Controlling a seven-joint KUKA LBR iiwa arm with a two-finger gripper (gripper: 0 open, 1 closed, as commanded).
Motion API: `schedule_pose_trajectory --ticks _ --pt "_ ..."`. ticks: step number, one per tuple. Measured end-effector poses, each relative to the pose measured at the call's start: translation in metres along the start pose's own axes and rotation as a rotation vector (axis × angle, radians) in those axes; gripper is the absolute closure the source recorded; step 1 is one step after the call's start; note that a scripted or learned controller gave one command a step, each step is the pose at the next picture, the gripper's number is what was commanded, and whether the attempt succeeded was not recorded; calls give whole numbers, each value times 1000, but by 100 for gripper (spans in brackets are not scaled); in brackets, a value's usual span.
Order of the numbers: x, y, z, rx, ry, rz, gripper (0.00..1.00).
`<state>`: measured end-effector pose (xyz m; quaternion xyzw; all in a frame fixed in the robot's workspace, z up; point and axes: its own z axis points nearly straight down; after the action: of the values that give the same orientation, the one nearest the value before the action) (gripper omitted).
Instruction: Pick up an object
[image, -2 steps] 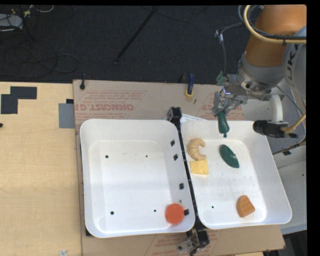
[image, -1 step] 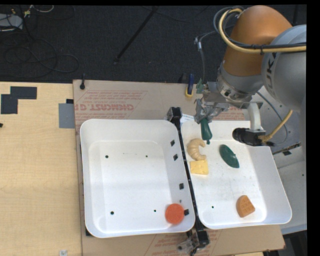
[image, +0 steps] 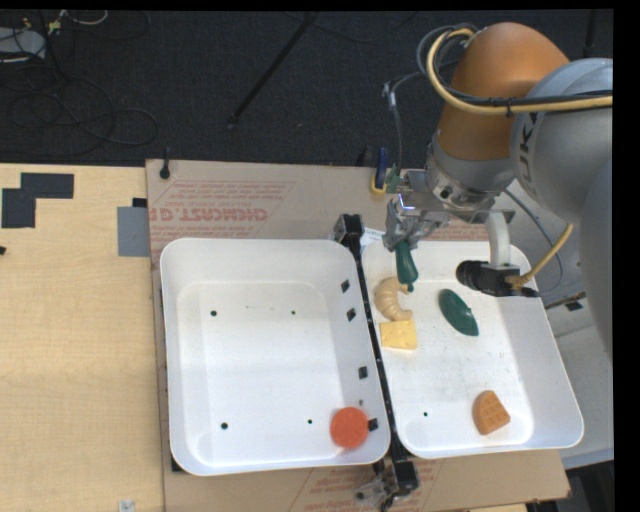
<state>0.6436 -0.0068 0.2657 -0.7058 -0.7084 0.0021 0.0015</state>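
The pincer hangs over the far left corner of the right bin, its teal-tipped fingers pointing down just above the pale croissant-shaped piece; whether those fingers stand apart or together I cannot tell, since they overlap into one dark sliver from this angle, and nothing shows between them.

The likeliest target is that croissant-shaped piece, lying against the divider wall between the right bin and the left bin; its long axis runs roughly from the far side toward the near side of the counter, curving slightly, with its near end touching the yellow block.

What could go wrong (judging only from how things lie): the piece sits so close to the wall that one finger may land on the rim or wedge against it; a closing stroke along the long axis instead of across it would probably push the piece away; the touching yellow block could be dragged or jam the grip.

Elsewhere in the right bin lie a dark green oval and an orange-brown piece, both well apart from the pincer; an orange-red ball rests in the left bin's near right corner.
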Motion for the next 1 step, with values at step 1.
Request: schedule_pose_trajectory --ticks 1 --pt "14 0 -22 -3 1 2 100"
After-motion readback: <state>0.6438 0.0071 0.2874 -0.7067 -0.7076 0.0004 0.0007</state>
